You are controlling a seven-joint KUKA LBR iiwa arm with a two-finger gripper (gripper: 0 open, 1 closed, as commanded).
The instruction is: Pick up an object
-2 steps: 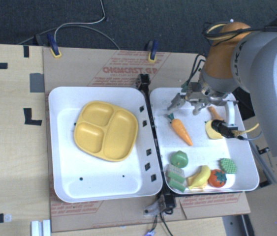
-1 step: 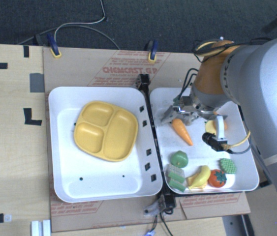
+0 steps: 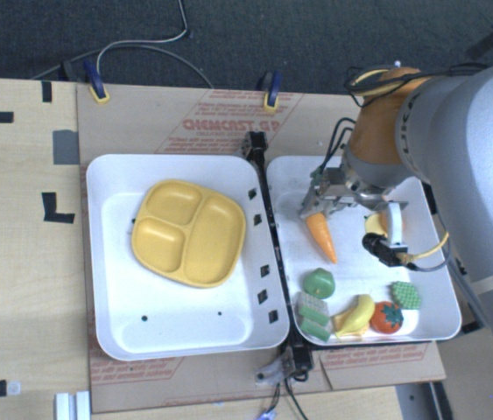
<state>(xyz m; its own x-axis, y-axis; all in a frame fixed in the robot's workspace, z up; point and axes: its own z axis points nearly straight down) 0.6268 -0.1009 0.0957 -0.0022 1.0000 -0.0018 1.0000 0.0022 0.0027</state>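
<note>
Fingers (image 3: 316,201) hang low in the right bin (image 3: 351,169), at the end of the grey arm (image 3: 456,147) w/ its orange band (image 3: 377,134). Can't tell if they're apart or together; too small and dark to read, and nothing is visibly between them.

Carrot (image 3: 321,236) lies just below the fingers, thick end up near the tips, pointed end slanting away down-right. Touching or just short of touching: can't tell.

Further out below the fingers, past the carrot tip: a green round toy (image 3: 320,283), then a green block (image 3: 314,318) beneath it at the bin's front edge. To the right of those, a banana (image 3: 354,315), a red tomato-like piece (image 3: 386,318) and a small green textured piece (image 3: 405,295), all well apart from the fingers.

To the right of the fingers, a yellow bit (image 3: 376,224) sits beside a black cable fitting (image 3: 386,250) on the arm.

Left of the fingers, across the black divider (image 3: 268,234), the left bin (image 3: 110,261) holds a yellow sectioned plate (image 3: 189,232), tilted a bit in view.

Both bins sit on brown cardboard (image 3: 220,125) over the wooden desk (image 3: 18,234); two clamps, one (image 3: 97,86) and the other (image 3: 271,90), are at the cardboard's far edge.
</note>
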